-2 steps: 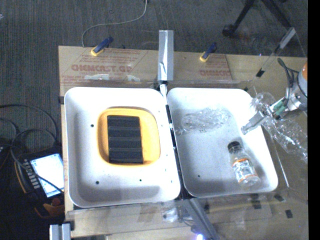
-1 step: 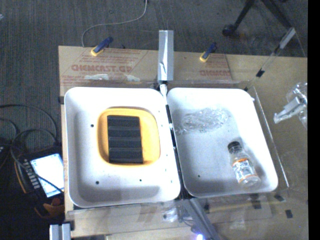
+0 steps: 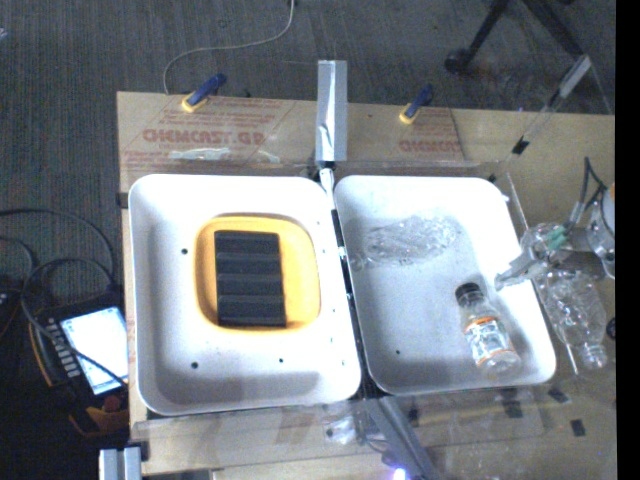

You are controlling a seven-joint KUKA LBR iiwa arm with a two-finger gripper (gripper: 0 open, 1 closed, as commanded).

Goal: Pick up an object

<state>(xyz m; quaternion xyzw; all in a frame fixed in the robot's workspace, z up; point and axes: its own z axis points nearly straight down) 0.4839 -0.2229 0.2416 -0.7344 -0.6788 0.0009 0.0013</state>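
Camera view: bottle (image 3: 485, 330) lies in right bin (image 3: 412, 313).

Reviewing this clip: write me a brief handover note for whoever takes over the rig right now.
Gripper: nothing in this view tells its state.
Left bin: a yellow tray with a black ridged block in it, lying flat.
Right bin: a small bottle with a dark cap lying near the right front corner; a crumpled clear wrapper toward the back.
Done: nothing lifted, all items rest in the bins.
Left: pick up an object; the bottle looks the easiest.
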